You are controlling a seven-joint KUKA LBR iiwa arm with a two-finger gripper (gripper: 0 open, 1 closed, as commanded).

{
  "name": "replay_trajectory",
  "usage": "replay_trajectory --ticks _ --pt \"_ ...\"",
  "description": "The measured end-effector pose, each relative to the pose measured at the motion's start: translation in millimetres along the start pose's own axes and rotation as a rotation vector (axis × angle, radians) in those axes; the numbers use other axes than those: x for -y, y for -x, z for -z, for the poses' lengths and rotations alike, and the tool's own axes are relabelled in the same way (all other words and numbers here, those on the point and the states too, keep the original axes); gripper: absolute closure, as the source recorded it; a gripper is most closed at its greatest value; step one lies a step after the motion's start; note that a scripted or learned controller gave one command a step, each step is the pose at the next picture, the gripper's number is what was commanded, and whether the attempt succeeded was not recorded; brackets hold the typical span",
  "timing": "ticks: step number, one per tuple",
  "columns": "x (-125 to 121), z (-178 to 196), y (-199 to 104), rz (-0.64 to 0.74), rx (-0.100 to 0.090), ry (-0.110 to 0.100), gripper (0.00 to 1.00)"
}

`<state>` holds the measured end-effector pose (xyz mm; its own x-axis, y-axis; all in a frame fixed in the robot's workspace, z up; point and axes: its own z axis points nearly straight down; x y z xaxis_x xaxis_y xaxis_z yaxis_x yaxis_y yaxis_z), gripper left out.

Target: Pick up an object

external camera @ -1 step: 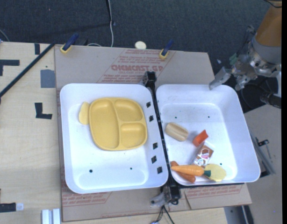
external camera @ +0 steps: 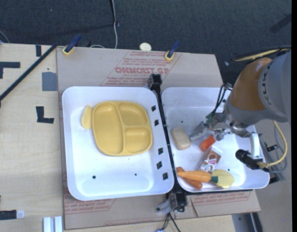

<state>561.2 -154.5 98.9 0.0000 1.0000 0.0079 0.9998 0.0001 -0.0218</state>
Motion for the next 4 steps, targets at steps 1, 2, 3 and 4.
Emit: replay_trajectory --ticks 1,2,3,4 --pt "40 -15 -12 -0.001 0.008 0.022 0.0" --pt "39 -4 -13 0.001 0.006 0.022 1.0" --pt "61 75 28 -0.003 0.012 0.026 1.0" --pt "2 58 -46 0.009 0.006 0.022 1.0"
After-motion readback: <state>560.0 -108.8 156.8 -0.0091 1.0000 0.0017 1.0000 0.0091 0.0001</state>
